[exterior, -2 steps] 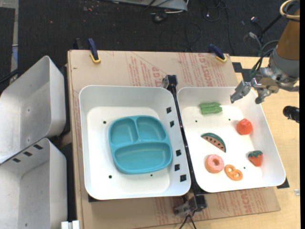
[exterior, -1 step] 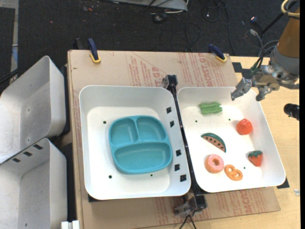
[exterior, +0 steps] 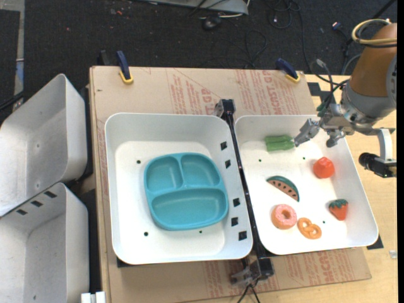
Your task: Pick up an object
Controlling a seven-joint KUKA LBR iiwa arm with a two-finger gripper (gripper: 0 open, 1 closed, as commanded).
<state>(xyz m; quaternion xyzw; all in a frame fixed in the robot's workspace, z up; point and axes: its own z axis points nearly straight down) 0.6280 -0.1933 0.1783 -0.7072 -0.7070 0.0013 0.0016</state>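
floor [exterior: 57, 30]: dark, speckled | cables [exterior: 278, 11]: strewn at top | bench board [exterior: 170, 87]: brown cardboard, clamped | light: even

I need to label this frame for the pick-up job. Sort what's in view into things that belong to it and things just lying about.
Belonging to the job:
- pincer
- green piece beside it
- red piece
- watermelon slice
- pink donut
- pretzel
- strawberry

Just lying about:
- blue divided plate in the left bin
- clamps
- cables
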